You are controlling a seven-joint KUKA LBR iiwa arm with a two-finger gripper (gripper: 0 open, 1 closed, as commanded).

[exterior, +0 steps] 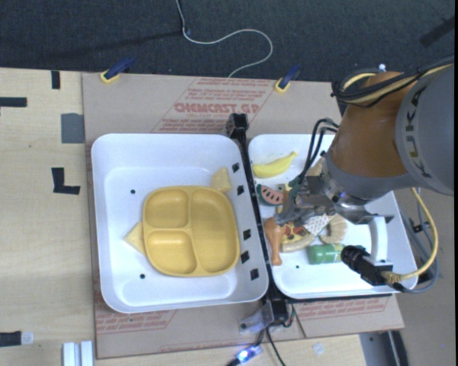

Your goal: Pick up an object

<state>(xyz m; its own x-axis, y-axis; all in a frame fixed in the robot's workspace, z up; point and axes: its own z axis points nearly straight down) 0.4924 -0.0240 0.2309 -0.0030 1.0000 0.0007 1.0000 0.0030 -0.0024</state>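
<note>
Nearest the camera, in the right bin (328, 288), a green piece (323, 255) lies beside an orange piece (274, 240). My gripper (299, 208) sits low over this cluster, just above a checked piece (315, 223). My wrist blocks the view, so I cannot tell whether the gripper is open or closed, and I see nothing held.

Further back in the same bin are a watermelon slice (272, 194) and then a banana (275, 165), clear of the gripper.

The left bin (111, 204) holds a yellow divided plate (191, 231).

My arm (382, 136) covers the right bin's far corner. Its grey casing carries dark lettering, KUKA, partly cut off.

Both bins rest on a cardboard sheet (137, 101) on the tabletop (30, 204). Its red print appears to read CHEMCAST GP, and the smaller lines are illegible.

A blue-and-yellow clip (118, 69) grips the sheet's far edge. Beyond it, a white cable (237, 36) loops on dark flooring.
</note>
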